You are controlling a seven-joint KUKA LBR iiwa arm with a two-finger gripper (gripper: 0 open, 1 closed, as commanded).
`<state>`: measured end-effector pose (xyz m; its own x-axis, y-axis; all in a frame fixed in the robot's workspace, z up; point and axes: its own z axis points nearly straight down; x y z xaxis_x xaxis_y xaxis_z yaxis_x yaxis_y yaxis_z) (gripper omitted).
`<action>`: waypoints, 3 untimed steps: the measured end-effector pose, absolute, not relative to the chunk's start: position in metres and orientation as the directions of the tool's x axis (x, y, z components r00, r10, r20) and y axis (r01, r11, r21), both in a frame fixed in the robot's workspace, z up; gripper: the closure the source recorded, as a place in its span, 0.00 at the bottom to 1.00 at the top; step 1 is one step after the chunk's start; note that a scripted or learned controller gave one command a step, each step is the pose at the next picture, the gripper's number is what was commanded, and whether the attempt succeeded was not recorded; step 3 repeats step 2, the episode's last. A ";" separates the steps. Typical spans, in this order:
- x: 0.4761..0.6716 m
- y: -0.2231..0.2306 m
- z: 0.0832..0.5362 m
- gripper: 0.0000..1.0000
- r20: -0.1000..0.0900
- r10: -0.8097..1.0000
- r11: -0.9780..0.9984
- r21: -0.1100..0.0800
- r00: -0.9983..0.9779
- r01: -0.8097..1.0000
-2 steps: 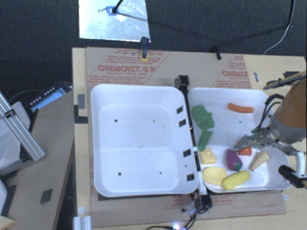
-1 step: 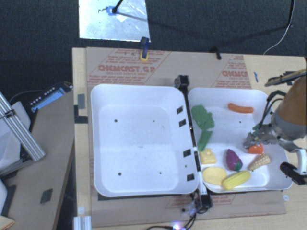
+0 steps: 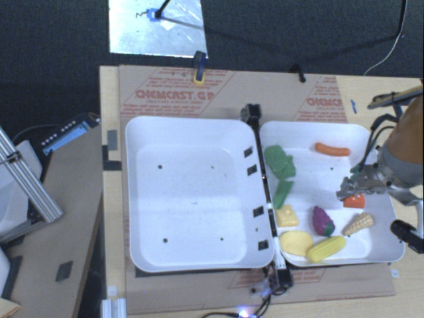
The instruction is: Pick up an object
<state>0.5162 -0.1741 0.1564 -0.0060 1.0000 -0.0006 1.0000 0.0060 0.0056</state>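
Orange-red, a small wedge-shaped toy [image 3: 354,201] lies near the right bin's [image 3: 311,136] right wall, just under the gripper [image 3: 350,188]; whether it is clenched I cannot tell. Nearby lie a corn cone [image 3: 357,224], purple eggplant [image 3: 322,220] and orange sausage [image 3: 332,150].

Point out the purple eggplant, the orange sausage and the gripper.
purple eggplant [image 3: 322,220], camera view, middle of its body.
orange sausage [image 3: 332,150], camera view, middle of its length.
gripper [image 3: 350,192], camera view, at its fingertips above the right bin.
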 end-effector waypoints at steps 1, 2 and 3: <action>0.489 -0.147 0.187 1.00 0.001 1.000 0.006 0.002 -0.006 1.000; 0.488 -0.156 0.208 1.00 -0.002 1.000 0.002 0.004 -0.002 1.000; 0.488 -0.156 0.208 1.00 -0.002 1.000 0.002 0.004 -0.002 1.000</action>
